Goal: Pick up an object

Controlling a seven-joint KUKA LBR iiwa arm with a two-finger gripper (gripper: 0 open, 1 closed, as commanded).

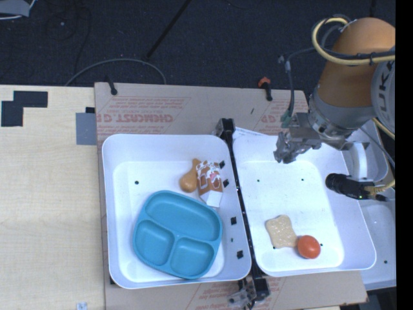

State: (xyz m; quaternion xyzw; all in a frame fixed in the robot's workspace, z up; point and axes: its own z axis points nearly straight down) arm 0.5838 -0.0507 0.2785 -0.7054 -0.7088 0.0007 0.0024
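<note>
Two candidates, a pale flat bread slice (281, 231) and a round red tomato (309, 247), lie well below my gripper (288, 152), whose jaw state I cannot tell.

Right bin (361, 237) floor lies mostly bare; only the cracker (281, 231) and tomato (309, 247) sit touching near its front. Blue plate (176, 234) crowds the left bin (119, 192)

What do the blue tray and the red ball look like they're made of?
Blue tray: likely molded plastic, matte to satin; uniform colour, rounded compartment walls, soft sheen. Red ball: probably plastic or rubber, smooth; it has a small highlight, though it is too small to be sure.
</note>
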